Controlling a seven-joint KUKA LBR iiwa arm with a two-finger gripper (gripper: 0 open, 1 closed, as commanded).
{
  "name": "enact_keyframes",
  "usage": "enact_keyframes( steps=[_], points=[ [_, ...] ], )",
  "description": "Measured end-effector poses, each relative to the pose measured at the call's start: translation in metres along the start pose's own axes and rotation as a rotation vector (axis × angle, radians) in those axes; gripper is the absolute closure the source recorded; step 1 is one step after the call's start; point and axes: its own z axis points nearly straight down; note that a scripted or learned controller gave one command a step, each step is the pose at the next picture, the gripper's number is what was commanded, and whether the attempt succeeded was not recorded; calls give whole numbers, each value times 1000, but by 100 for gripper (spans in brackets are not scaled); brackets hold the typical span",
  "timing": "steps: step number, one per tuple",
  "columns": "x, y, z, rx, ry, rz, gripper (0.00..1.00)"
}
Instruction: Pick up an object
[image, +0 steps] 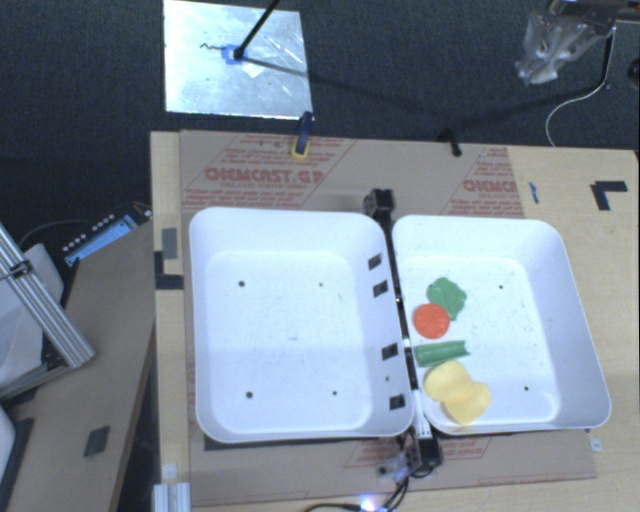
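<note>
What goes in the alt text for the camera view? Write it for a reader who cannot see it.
Two shallow white bins sit side by side on a bench, seen from above; the right bin holds a cluster of small items near its left wall: a green piece, a red disc, a green stick and two yellow lumps. The gripper is far above the bins, at top right.

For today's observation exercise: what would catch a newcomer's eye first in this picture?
A small bright cluster against the left wall of the right white bin: a green leafy piece, a round orange-red piece, a green stick and two yellow lumps. The pale gripper hangs far off at the top right, above dark floor.
</note>
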Motion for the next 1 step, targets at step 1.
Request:
enact_keyframes(
  steps=[1],
  points=[
    [39, -66, 80, 13, 3, -9, 100]
  ],
)
